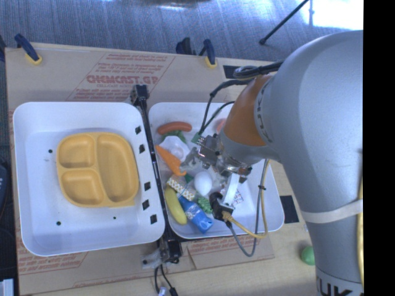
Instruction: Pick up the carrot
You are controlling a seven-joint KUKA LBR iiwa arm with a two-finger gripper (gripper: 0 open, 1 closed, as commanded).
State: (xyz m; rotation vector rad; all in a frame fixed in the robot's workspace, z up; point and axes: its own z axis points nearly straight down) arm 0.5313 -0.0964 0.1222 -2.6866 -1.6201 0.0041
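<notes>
Arm reaches in from the right w/ gripper low over the right bin; can't tell its state, too much cabling in the way. Carrot lies at the bin's left side, just beside the gripper, near the divider; prob. the target of this descent. Sausage above it, egg and banana below; crowded, so a clean grab looks tricky. Yellow tray sits in the left bin, well apart.
</notes>
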